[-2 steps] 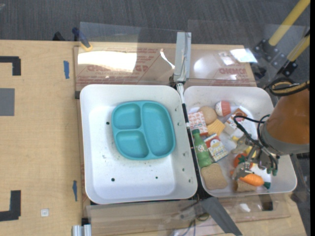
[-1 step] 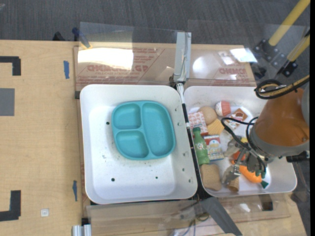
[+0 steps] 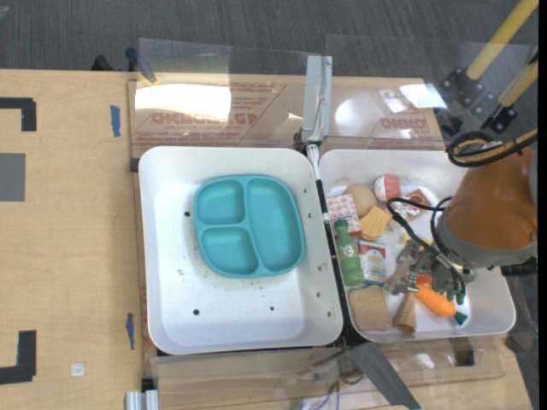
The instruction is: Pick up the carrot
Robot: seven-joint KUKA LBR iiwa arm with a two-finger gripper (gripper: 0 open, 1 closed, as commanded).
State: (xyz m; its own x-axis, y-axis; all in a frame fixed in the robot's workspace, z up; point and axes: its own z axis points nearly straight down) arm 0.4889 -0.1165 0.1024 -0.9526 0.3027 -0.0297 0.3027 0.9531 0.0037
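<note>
- Two white bins sit side by side on the counter point(image 3: 68, 229); the left bin point(image 3: 171, 314) carries just a teal divided plate point(image 3: 249, 225), so all the picking happens in the right bin point(image 3: 496, 314).
- The carrot point(image 3: 436, 301) lies near the right bin's front edge, towards its front right corner, orange body slanted and its green end point(image 3: 461, 317) pointing at that corner.
- The arm point(image 3: 491, 207) reaches in over the right bin's right edge, and its end effector point(image 3: 420, 272) hangs low above the clutter, just beside the carrot's blunt end, a placement that suits a descent onto the carrot.
- How far the end effector is open I cannot tell; its dark metal parts blur into the items beneath, and nothing is plainly gripped.
- Crowding explains the tight approach: a cone point(image 3: 406, 313) lies just beside the carrot, a bread slice point(image 3: 370, 307) sits by the front edge, and a green bottle point(image 3: 348, 250) lies along the bin's left edge.
- The cone looks likely to be nudged or caught in a grab.
</note>
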